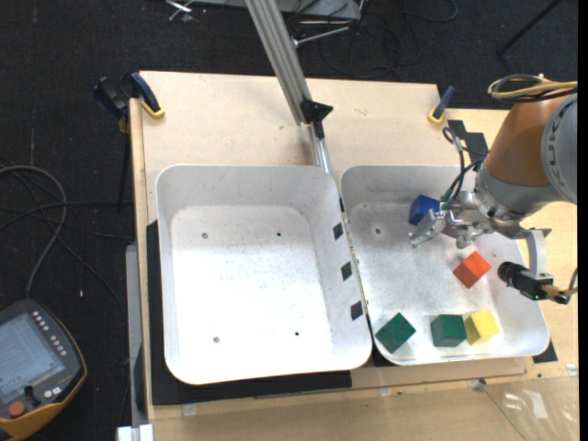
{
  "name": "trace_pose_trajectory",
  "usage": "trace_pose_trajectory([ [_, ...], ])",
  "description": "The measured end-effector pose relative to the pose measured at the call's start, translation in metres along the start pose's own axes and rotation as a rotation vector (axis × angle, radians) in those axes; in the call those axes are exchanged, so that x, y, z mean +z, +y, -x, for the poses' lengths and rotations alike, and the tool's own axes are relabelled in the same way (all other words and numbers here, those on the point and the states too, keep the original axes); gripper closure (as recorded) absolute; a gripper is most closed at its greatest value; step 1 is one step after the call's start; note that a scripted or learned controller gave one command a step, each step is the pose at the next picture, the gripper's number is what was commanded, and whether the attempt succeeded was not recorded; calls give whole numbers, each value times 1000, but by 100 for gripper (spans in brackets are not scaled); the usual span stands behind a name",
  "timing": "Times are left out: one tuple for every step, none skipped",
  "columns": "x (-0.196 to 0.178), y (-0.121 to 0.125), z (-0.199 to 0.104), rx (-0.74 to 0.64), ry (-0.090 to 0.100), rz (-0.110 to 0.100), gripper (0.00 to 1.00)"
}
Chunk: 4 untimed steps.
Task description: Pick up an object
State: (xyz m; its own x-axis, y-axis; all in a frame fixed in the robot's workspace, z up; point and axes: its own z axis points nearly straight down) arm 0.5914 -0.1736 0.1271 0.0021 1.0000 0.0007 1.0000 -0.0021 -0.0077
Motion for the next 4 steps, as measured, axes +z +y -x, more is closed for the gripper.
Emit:
trace_pose_trajectory([
  [18,62,17,-1,0,6,0],
  [9,64,17,-6,-3,10,100],
  [-56,36,-41,-9,1,12,100],
  [-70,76,-123,-13,2,14,100],
])
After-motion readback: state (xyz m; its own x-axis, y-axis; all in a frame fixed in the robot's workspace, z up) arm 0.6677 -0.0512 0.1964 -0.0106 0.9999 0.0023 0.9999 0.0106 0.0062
